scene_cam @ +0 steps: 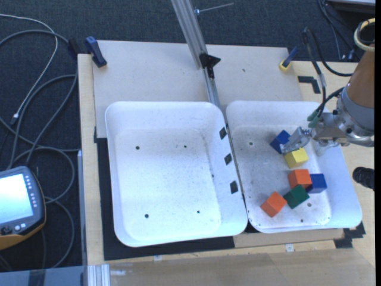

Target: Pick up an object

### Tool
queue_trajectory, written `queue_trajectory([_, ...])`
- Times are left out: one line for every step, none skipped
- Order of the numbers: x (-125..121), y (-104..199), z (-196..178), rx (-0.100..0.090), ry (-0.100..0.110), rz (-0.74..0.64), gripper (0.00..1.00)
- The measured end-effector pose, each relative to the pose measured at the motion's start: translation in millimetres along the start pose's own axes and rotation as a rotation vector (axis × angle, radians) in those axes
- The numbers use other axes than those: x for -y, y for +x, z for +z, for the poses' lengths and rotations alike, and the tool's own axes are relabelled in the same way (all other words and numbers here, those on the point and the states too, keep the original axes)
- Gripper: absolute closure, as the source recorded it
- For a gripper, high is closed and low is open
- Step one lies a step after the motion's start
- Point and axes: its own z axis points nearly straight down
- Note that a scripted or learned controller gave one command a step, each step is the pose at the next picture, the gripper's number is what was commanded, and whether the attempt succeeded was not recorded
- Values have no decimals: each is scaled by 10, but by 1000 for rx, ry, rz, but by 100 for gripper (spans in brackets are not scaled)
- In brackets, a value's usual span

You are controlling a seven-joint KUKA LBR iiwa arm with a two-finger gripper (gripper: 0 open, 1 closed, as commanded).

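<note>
Blocks (296,177) in the right white bin (345,210) on a beige bench (149,76), dark carpet (41,11) around; jaws' state unclear.

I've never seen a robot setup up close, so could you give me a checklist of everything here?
Surface: pale bench bearing a left bin and a right bin.
Job's things: six blocks in the right bin: blue block, yellow, orange, second blue, green, second orange.
Clutter: blue clamp; metal pole.
Claw: claw beside the blue block; grip unclear.
Cables: loops on the floor; black cables by the arm.
Surroundings: dark carpet; handheld screen.
</note>
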Motion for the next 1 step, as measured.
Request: queue_trajectory([41,-192,1355,3,-8,-2,0])
